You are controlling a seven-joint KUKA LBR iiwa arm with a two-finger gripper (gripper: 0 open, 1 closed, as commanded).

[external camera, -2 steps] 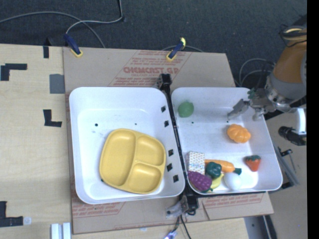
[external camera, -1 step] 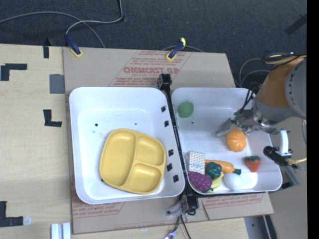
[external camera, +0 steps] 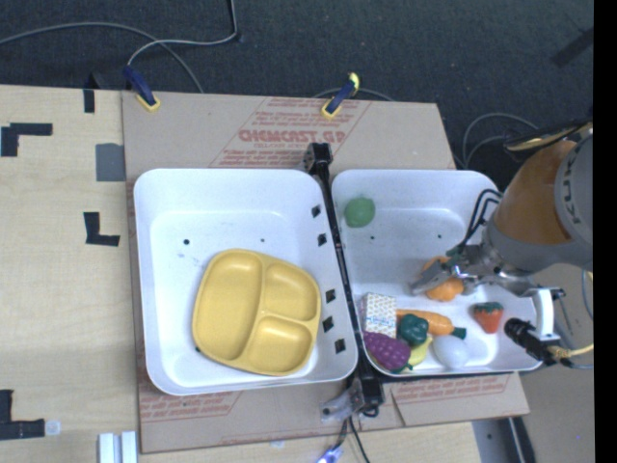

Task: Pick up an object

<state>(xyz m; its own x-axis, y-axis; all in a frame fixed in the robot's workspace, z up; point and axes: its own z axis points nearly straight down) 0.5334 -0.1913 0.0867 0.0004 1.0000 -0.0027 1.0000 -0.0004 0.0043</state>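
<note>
The small orange plastic toy (external camera: 449,289) lay in the right white bin (external camera: 405,186), near the middle and a bit to the right. My gripper (external camera: 436,280) was down low right over it, touching it or almost touching it. I think I came in there because that toy sat a little apart from the pile, so it was easier to get at.

My gripper hid a lot of the toy. I could not tell if my gripper was open or closed, or if it had the toy at all.

The toy looked longer one way. That long way seemed to run left to right, with one end tipped a little to the near side.

The pile lay close by on the near side: a long orange carrot toy (external camera: 431,322), a purple bunch of toy grapes (external camera: 388,351) and a white egg toy (external camera: 451,353). A yellow plate with three parts (external camera: 256,311) sat in the left white bin (external camera: 227,186).
</note>
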